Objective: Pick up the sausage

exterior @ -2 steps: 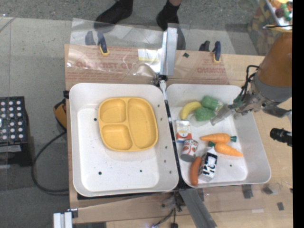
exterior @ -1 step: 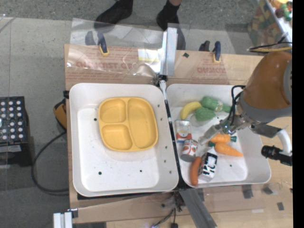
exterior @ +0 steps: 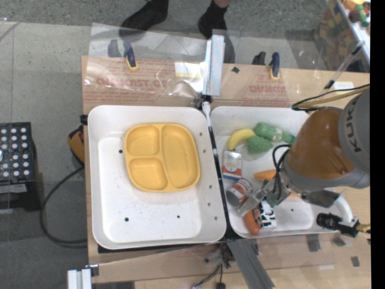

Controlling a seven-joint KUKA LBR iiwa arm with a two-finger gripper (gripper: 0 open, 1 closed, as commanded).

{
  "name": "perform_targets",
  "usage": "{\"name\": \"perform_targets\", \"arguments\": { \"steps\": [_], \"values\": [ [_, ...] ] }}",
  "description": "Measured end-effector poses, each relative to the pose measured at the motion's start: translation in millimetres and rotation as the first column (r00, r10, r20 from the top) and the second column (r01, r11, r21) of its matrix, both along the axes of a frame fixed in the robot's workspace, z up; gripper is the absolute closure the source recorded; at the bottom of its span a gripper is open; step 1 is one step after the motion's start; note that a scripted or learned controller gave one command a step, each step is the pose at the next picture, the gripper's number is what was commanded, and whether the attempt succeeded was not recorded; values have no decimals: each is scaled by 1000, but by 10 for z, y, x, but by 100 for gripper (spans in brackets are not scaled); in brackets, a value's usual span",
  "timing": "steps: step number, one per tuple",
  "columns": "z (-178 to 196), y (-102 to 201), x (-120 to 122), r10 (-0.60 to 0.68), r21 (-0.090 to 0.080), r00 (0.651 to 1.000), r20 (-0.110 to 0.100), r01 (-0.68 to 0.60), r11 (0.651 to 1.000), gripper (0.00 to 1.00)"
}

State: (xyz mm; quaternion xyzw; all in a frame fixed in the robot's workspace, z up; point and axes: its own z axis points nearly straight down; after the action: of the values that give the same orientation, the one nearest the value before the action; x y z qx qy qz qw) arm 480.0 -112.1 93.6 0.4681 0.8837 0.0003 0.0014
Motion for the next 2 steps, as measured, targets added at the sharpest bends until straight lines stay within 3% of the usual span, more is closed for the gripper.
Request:
{"name": "perform_targets", "arguments": {
  "steps": [1, 2],
  "values": [
    [1, 213, 9, -359, 2, 933, 3, 359, 933, 0],
    [105, 202, 22, -362, 2, 932, 7, 362, 932, 100]
  ]
}}
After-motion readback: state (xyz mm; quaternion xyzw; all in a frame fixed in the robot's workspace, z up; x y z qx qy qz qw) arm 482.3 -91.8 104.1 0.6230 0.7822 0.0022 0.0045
